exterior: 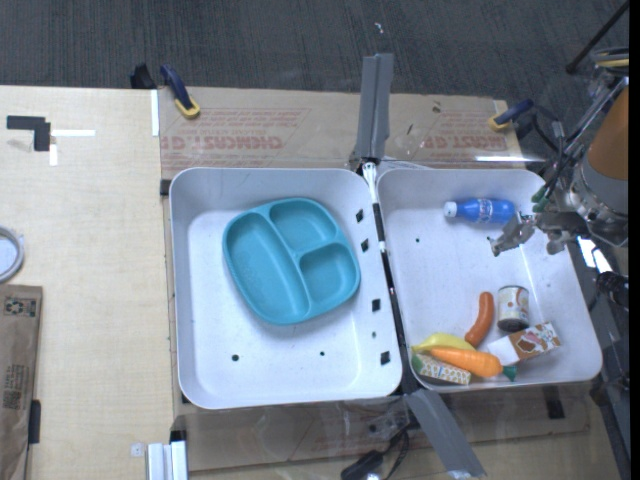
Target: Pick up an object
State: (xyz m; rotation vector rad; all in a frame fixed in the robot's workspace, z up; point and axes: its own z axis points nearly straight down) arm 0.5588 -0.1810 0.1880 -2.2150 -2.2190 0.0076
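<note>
Your bench carries two white bins; the left bin (195, 298) holds a blue divided plate (290, 258). In the right bin (430, 268), the gripper (520, 230) hovers at 2 o'clock, fingers spread and ungrasping, beside the blue bottle (480, 209). The sausage (481, 319), can (512, 308) and carrot (466, 361) lie at 5 o'clock.

Two shallow white bins (190, 268). One blue three-compartment plastic plate (290, 260). One blue plastic bottle (482, 209). One small tin can (512, 307). One orange toy carrot (466, 360). One sausage (481, 318). One yellow banana (436, 344). One small printed carton (536, 341).

A robotics lab: 2 white bins (190, 298) clamped (180, 93) onto a plywood bench (70, 218).
</note>
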